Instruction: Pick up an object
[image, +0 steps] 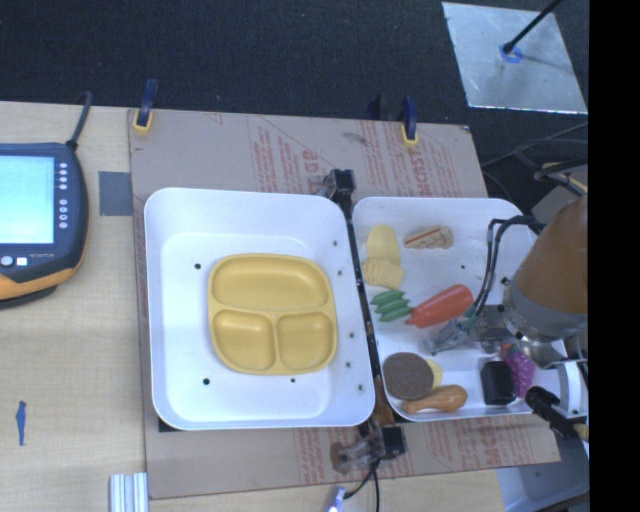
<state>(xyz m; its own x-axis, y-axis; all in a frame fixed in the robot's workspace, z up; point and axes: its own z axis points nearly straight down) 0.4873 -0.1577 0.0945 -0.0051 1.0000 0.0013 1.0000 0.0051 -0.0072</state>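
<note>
**Carrot beside the gripper in the right bin**

The carrot (441, 305) is seen in the right bin (462, 212), its long axis slanted, the tip raised toward the right. The gripper (462, 334) is lowered just below it, at the end of the arm (555, 280) reaching in from the right; the state of its fingers cannot be told. A yellow divided plate (272, 312) is held by the left bin (170, 300). Green beans (390, 304), a bread slice (428, 238) and a brown disc (407, 375) are also kept in the right bin.

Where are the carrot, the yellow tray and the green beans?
carrot (441, 305), camera view, middle of its orange body.
yellow tray (270, 283), camera view, floor of its largest compartment.
green beans (390, 304), camera view, centre of the bunch.
</note>
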